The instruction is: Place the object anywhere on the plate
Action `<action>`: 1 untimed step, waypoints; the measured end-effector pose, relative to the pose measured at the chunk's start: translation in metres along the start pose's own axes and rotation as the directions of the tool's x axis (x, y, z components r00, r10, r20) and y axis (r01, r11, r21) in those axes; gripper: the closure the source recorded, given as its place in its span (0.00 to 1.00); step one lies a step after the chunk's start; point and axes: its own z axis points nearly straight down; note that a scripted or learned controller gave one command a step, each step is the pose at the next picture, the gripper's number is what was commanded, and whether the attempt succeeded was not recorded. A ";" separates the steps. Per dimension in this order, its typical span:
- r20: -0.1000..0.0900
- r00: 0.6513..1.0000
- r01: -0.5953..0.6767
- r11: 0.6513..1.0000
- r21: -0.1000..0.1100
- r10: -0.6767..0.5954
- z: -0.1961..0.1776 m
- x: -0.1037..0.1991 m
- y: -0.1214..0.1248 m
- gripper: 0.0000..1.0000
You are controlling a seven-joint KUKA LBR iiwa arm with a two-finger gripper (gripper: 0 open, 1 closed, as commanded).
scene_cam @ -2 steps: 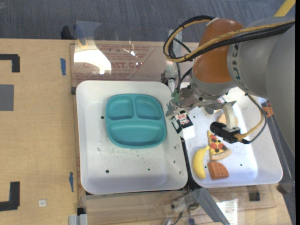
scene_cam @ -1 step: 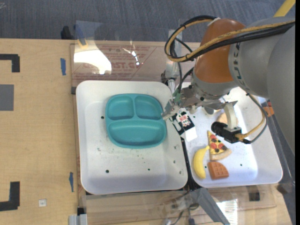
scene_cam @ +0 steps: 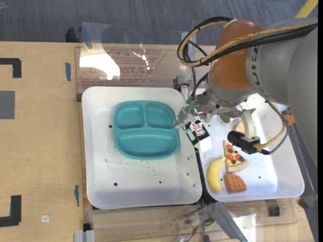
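A teal divided plate (scene_cam: 146,130) lies in the left bin (scene_cam: 101,185), toward its upper middle. My gripper (scene_cam: 192,122) hangs over the divide between the two bins, just right of the plate's right rim. Its lower end is tangled with cables and a black-and-white tag, and I see no object in it. In the right bin (scene_cam: 282,180) lie a toy banana (scene_cam: 215,175), a pizza slice (scene_cam: 233,157) and a brown waffle piece (scene_cam: 235,183), all below and right of the gripper. A pale peach item (scene_cam: 241,127) is partly hidden behind the arm.
The grey arm with its orange band (scene_cam: 234,54) covers the upper part of the right bin. Yellow and black cables (scene_cam: 202,39) loop above the wrist. A clear plastic sheet (scene_cam: 121,64) lies behind the left bin.
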 end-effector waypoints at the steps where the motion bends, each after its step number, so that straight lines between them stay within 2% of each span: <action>1: 0.000 1.000 0.000 1.000 0.000 0.000 0.000 0.000 0.000 0.00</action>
